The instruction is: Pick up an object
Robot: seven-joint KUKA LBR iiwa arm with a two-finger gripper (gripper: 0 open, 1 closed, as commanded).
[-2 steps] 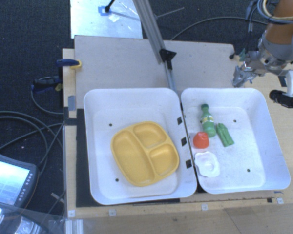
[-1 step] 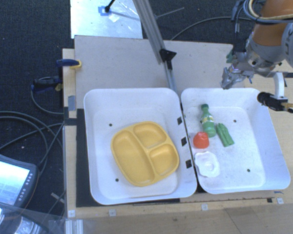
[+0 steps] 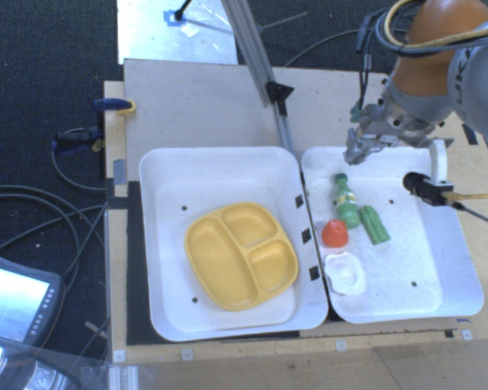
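In the right bin [image 3: 439, 283] lie a green bottle with a yellow label [image 3: 345, 201], a green stick-shaped piece [image 3: 375, 224], a small red-orange object [image 3: 335, 234] and a white cup-like item [image 3: 345, 273]. My gripper [image 3: 359, 149] hangs over the bin's upper left corner, above and slightly right of the bottle's cap, apart from it. Nothing shows between its fingers.
The left bin [image 3: 167, 185] holds a yellow three-compartment plate [image 3: 241, 255]. A grey metal pole [image 3: 252, 47] slants down to the gap between the bins. A black fitting with a cable [image 3: 423, 187] sits at the right bin's upper right rim.
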